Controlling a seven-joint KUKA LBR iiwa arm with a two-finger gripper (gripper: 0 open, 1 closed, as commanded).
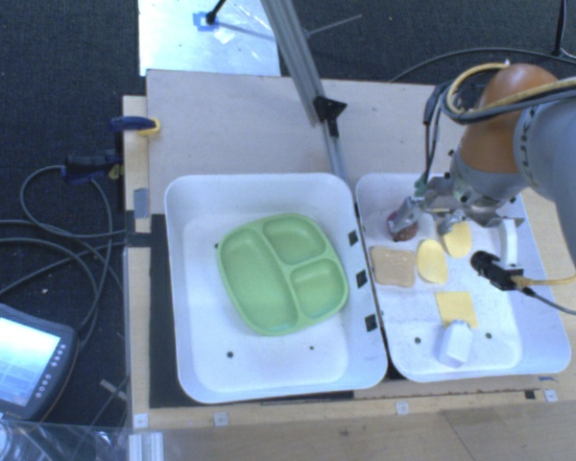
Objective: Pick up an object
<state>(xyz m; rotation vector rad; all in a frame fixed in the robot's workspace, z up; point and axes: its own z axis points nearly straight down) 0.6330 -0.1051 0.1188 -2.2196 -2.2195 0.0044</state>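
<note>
The claw [440, 217] hung just right of the brownish object [402, 223]; I cannot tell its state.

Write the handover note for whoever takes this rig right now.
Gripper: low in the right bin, at its far left end, beside a small reddish-brown object; finger state unclear, no hold confirmed.
Other items in that bin: toast slice, two yellow oval pieces, yellow square, small white block.
Left bin: green divided plate.
Done: nothing visibly lifted.
Left: grasp and raise one object.
</note>
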